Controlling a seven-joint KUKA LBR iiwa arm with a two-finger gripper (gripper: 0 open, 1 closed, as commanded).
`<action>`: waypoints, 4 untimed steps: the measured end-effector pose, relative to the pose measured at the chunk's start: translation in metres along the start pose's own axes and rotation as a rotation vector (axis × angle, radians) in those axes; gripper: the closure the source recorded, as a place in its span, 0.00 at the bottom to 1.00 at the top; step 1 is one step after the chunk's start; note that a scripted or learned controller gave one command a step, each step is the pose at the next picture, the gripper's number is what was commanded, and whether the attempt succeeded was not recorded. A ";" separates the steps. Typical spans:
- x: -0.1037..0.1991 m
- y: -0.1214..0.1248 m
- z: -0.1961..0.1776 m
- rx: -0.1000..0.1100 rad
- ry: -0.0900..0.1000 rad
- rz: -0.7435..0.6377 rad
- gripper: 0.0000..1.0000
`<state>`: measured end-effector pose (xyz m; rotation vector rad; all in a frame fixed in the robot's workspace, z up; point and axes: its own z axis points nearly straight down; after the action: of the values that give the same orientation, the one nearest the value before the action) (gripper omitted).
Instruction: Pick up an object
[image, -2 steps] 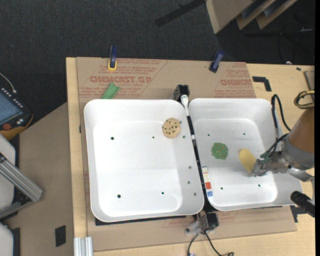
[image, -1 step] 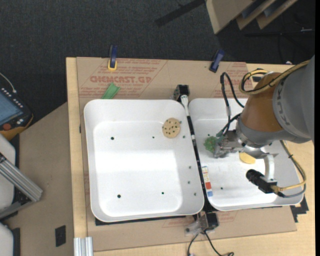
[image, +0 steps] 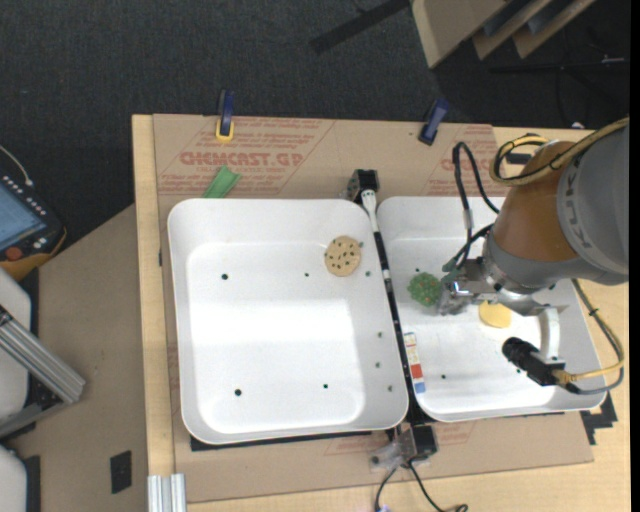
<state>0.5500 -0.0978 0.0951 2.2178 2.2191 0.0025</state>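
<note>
Gripper (image: 458, 292) is hovering low in the right bin (image: 500, 395), right beside the green lump (image: 426, 289). It's looking like the approach step; how wide the tool is standing I can't tell, and nothing is showing in its grasp. Next move, I'd judge, is calling for a small shift onto that knobbly, broccoli-like lump. Just behind the gripper a smooth yellow piece (image: 495, 316) is lying. Farther off, in the left bin (image: 200, 300), a round speckled cookie (image: 343, 256) is sitting.
</note>
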 end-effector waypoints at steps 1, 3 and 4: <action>0.000 0.000 -0.010 -0.002 -0.001 0.001 1.00; 0.000 0.001 -0.029 -0.005 -0.003 0.001 1.00; -0.001 0.001 -0.039 -0.007 -0.004 0.001 1.00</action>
<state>0.5511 -0.0983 0.1344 2.2132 2.2129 0.0062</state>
